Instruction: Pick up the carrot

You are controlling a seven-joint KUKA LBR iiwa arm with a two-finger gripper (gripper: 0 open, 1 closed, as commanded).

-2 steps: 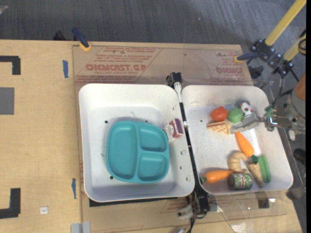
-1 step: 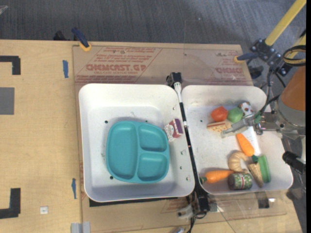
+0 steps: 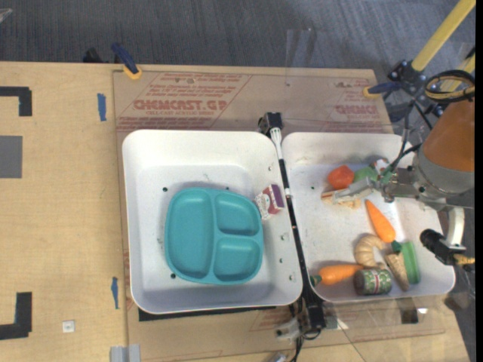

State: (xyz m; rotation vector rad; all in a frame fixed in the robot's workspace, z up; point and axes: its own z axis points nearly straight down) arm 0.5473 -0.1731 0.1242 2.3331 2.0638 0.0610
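Camera view looks down on the desk [image 3: 60, 225], where a left bin [image 3: 143, 202] holds a teal divided plate [image 3: 213, 234] with a small wrapped packet [image 3: 269, 200] just beside its upper right corner, and a right bin [image 3: 317, 232] holds the toy food. The arm [image 3: 453, 149] reaches in from the right over the right bin's upper half, and its end effector [image 3: 362, 191] sits low near a red-orange piece [image 3: 340, 176] and a pale flat piece beneath its tip; whether it is released or clenched I cannot tell, since the tip blurs into the things around it. Two orange things could answer to the task: a carrot [image 3: 379, 221] lying slantwise just below and to the right of the end effector, and a second carrot-like piece [image 3: 339, 274] with a green end at the bin's lower edge, touching a small can [image 3: 373, 281]. A bread-like lump [image 3: 368, 249] and a green stick [image 3: 410, 261] crowd between them. Nothing orange is seen gripped, so the step in hand appears to be the approach. The next move likely calls for shifting down over the slanted carrot, aligning across its width, and closing clear of its neighbours.
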